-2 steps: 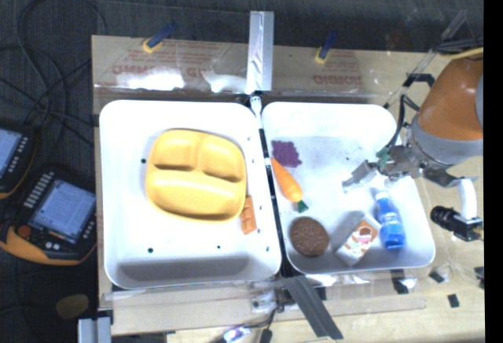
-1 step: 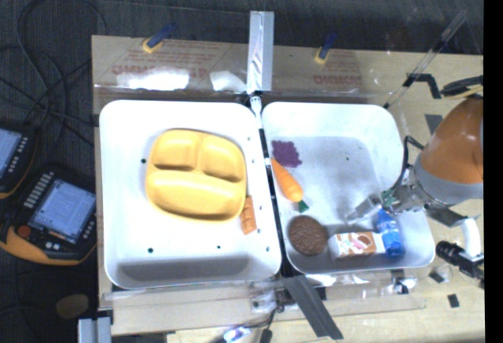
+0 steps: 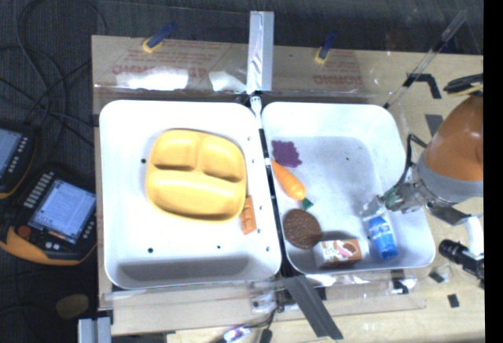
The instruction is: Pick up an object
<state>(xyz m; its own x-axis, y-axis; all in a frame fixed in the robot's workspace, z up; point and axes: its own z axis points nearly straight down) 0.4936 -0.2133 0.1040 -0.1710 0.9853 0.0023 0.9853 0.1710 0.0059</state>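
Left bin [image 3: 118,176]: we see a yellow tray [image 3: 196,174], upside down, lobed, filling most of the middle. An orange piece [image 3: 248,215] lies at its right edge, against the divider.

Right bin [image 3: 346,129]: purple grapes [image 3: 286,152] top left, a carrot [image 3: 288,179] with its green end pointing down-right just below, then a brown cookie [image 3: 301,228]. Near the front wall lies a small box [image 3: 340,251], red and white, on its side. Just right of it is a blue bottle [image 3: 382,237], white cap, lying tilted, cap end up toward the gripper [image 3: 391,201].

The gripper sits at the bin's right wall, right above the bottle's cap. We can't tell its finger state or whether it touches the bottle.
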